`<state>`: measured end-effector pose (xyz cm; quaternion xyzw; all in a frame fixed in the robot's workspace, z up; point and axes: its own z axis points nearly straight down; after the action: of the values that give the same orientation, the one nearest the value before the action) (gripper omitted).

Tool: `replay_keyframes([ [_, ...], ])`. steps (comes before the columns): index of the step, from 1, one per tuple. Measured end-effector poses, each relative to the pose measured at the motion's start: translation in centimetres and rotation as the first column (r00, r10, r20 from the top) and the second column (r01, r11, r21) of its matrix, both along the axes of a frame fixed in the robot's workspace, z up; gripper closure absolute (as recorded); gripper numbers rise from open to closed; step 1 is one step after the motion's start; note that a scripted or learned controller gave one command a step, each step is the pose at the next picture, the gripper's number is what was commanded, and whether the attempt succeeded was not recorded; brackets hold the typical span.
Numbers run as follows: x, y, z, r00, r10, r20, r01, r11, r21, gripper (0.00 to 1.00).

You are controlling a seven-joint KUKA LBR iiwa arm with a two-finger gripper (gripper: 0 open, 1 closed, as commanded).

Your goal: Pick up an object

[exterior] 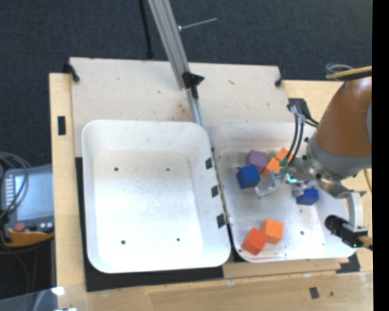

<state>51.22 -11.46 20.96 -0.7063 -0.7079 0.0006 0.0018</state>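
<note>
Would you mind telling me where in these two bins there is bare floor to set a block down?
The left bin has open floor from wall to wall. In the right bin, it is crowded in the middle, where the gripper sits among the purple block, blue block and others. A smaller free strip lies between that cluster and the two orange blocks near the front.

Tool (270, 185) low in right bin (246, 141) (beside blue cube (247, 176)).

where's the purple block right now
The purple block sits in the right bin, in its upper middle part, just above the blue block and left of an orange block by the gripper.
</note>
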Motion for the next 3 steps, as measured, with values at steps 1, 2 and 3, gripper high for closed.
replay_keyframes([
  [1, 0.1, 0.0, 0.2, 1.000, -0.004, 0.005, 0.004, 1.000, -0.001, 0.00],
  [2, -0.1, -1.1, -4.6, 1.000, -0.004, -0.001, 0.004, 1.000, -0.002, 0.00],
  [3, -0.8, -0.4, -9.4, 1.000, -0.004, -0.001, 0.004, 1.000, -0.002, 0.00],
])
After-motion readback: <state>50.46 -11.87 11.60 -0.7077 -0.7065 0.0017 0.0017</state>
